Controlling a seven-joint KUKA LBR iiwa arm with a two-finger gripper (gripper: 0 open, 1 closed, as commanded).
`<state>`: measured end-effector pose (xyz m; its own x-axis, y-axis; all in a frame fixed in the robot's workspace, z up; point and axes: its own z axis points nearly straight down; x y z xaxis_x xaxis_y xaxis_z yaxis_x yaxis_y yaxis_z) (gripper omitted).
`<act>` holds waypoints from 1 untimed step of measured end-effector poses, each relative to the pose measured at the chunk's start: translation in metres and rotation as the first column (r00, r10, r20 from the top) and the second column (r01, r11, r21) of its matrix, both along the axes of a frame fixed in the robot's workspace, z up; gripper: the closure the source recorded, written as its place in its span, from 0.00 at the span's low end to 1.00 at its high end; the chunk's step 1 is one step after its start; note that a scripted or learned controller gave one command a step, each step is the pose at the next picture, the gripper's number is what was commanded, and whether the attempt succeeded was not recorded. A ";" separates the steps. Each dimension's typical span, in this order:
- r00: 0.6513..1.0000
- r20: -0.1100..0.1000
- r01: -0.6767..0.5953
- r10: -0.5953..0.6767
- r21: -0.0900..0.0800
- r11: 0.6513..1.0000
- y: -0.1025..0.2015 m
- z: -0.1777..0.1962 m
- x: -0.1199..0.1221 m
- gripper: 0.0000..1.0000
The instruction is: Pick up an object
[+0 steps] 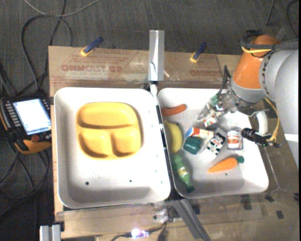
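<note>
Fingers (215,108) are hanging low over the back of the right bin (261,185), at the end of the grey arm (286,79) that is reaching in from the right. Their spread cannot be told: the tips are blending into the clutter underneath, and nothing is visibly sitting between them.

Camera view, right bin: a white-and-red packet (209,120) is lying just beside the tips, on the side towards the front of the bin; whether it is touching them is not clear. Further to the front are sitting a small carton (198,132), a teal cup (193,145), a black-and-white box (217,142) and a red-and-white can (234,139), all crowding close together. A carrot (224,164) is lying nearer the front wall, its long axis running roughly left to right. A banana (174,136) and a green bottle (182,170) are lying along the left wall, and a red sausage (174,109) is resting at the back left, well apart from the tips.

Camera view, left bin (65,185): it is holding a yellow divided tray (109,129).

Judgement: the packet is looking like the nearest candidate, a short drop down and slightly frontward. Its long axis is unclear, and the neighbours are leaving little room to close on it. No grasp is showing yet.
</note>
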<state>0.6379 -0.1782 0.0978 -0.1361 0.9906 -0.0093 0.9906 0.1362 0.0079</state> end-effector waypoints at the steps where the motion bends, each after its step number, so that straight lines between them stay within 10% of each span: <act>1: 0.994 -0.012 0.105 -0.105 0.006 0.994 -0.008 0.062 0.031 1.00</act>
<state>0.6686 -0.1860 0.1593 -0.0314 0.9995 -0.0018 0.9995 0.0314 -0.0034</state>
